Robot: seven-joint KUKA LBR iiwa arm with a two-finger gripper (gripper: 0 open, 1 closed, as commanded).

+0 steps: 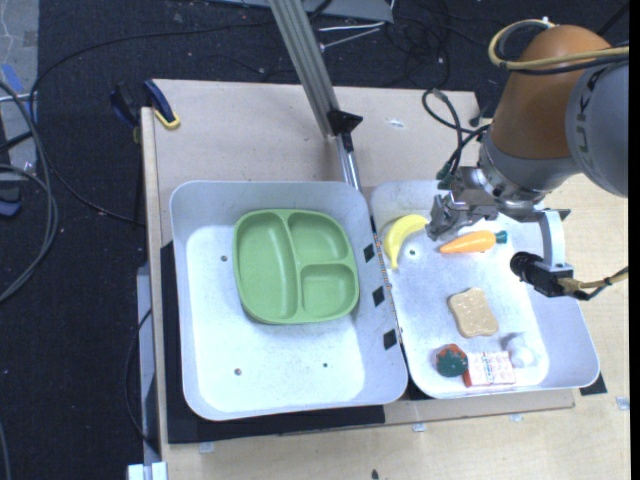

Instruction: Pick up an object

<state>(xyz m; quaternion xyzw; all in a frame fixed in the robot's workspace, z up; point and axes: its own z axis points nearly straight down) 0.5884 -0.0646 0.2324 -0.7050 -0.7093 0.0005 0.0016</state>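
Carrot [467,242] beside banana [402,237] in right bin [570,358], just under gripper [447,220], likely the target; jaws' opening impossible to tell.

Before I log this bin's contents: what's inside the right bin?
In the right bin: a banana, carrot, toast slice, red-green fruit, a small packet. The end effector hides anything beneath it.

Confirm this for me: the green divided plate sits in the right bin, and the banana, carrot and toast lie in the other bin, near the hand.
One detail is wrong. The camera view shows the green divided plate in the left bin, not the right one. The banana, carrot and toast do lie in the other bin, with the hand close to the banana and carrot.
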